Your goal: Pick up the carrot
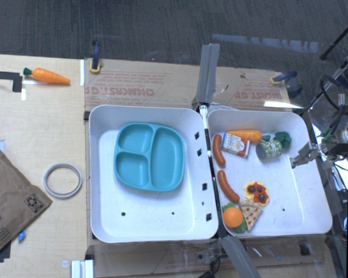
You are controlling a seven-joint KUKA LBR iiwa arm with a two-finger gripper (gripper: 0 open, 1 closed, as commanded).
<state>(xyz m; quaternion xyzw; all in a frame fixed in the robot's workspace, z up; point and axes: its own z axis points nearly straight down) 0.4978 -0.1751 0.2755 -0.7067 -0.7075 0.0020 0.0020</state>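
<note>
- The carrot (246, 134) lies flat and to the right of the blue plate (150, 157), over the divide and by the far wall of the right bin (308, 223), level with the plate's far edge. Nothing grips it, so by my reading the pick is not yet done.
- A small carton (235, 144) sits on the near side of the carrot, touching or almost touching it. Two sausages (218, 149) lie closer to the plate than the carton does, one behind the other along the divide.
- Farther from the plate than the carrot are a broccoli head (283, 138) and a pale green piece (269, 149) — both crowd the carrot's leaf end.
- Right of the plate's near edge sit pizza pieces (254, 194) and an orange (234, 217), well apart from the carrot.
- The arm (310, 153) reaches in from the side farthest from the plate, its tip just inside the right bin's outer wall and apart from the carrot. I cannot tell whether the jaws are apart or together.
- Left to do, as I judge it — cross toward the plate, descend, close on the carrot and lift.
- A second carrot (48, 76) lies on the desk (43, 131), up and left of the plate, outside both bins. The one in the bin looks like the likelier target.
</note>
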